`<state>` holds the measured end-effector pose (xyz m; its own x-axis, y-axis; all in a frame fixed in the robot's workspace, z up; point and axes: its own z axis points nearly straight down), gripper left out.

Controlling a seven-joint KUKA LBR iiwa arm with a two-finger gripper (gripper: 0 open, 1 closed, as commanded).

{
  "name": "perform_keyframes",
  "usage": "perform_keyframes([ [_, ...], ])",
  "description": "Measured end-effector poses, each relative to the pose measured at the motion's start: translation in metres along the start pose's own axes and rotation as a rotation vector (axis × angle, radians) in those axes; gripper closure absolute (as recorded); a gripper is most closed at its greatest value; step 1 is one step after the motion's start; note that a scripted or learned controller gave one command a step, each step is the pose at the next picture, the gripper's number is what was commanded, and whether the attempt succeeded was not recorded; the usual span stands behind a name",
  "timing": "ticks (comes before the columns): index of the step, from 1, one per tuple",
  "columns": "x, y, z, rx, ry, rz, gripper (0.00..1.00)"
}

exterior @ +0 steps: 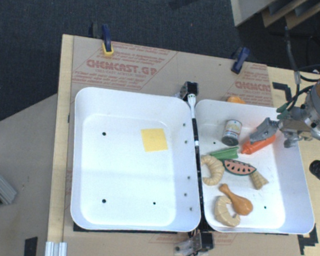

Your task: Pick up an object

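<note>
The right bin holds several toy foods. An orange carrot lies at its back right, with a small grey can to its left. A green pod, a watermelon slice and a pale croissant sit mid-bin. A chicken drumstick and a second curled pastry lie near the front. My gripper hangs just above the carrot's upper end, reaching in from the right. Nothing is visibly held in it.
A flat yellow square lies in the left bin. A small tan piece rests right of the watermelon. An orange item sits just behind the right bin. Clamps hold the board's far edge.
</note>
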<state>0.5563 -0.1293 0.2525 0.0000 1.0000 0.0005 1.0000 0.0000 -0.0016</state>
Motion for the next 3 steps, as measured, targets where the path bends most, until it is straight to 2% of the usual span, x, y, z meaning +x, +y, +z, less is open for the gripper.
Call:
perform_keyframes([
  [1,0.034,0.026,0.175,0.004,0.003,-0.003,0.00],
  [2,-0.026,0.074,0.168,0.015,-0.005,0.007,0.00],
  [3,-0.026,0.070,0.158,0.023,-0.005,0.008,1.00],
])
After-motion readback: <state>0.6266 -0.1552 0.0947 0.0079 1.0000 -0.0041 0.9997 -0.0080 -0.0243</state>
